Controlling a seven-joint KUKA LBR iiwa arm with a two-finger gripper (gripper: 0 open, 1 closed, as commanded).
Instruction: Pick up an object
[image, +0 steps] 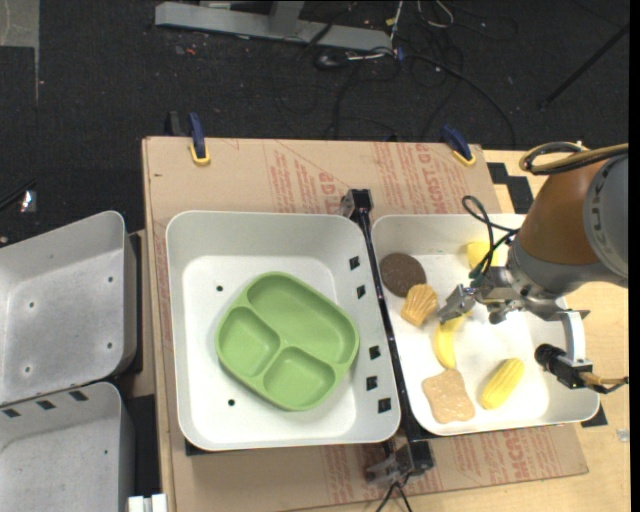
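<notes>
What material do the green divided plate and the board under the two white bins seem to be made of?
The green divided plate looks like moulded plastic with a smooth matte finish: its colour is even, and its rims and three compartments are softly rounded. The board under the white bins looks like brown cardboard, dull and flat, with faded red printing; blue and yellow clamps hold its far edge.
</notes>
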